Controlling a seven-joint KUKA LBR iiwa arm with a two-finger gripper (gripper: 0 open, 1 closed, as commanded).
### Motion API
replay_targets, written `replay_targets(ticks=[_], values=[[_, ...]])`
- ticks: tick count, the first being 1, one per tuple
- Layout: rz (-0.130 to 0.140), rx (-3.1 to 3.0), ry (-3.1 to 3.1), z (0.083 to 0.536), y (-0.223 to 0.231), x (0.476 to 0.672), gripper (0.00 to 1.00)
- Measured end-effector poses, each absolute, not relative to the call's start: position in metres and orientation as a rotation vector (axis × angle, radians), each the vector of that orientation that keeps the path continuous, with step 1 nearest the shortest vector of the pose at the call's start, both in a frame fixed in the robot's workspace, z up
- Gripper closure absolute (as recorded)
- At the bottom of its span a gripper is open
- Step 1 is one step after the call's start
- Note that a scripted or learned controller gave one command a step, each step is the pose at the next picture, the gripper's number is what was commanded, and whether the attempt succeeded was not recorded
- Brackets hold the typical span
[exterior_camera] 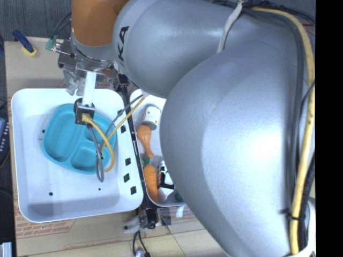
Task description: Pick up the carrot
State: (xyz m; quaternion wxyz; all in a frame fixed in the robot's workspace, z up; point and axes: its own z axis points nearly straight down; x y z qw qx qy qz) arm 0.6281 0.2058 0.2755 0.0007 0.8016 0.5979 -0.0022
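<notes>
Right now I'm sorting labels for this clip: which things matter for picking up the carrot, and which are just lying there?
Part of the job:
carrot, in the right bin
gripper, above the left bin

Just lying about:
blue divided tray in the left bin
white-handled tool beside the carrot

The arm (225,116) is made of big rounded grey shells with a smooth, slightly shiny surface. An orange band (94,15) sits above the wrist. Black letters are printed on the grey. Yellow and black cables (303,90) run along it.
</notes>
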Motion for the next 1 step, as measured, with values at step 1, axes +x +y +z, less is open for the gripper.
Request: replay_targets(ticks=[1], values=[[0.005, 2.606, 1.754, 0.4271, 0.2187, 0.6558, 1.0]])
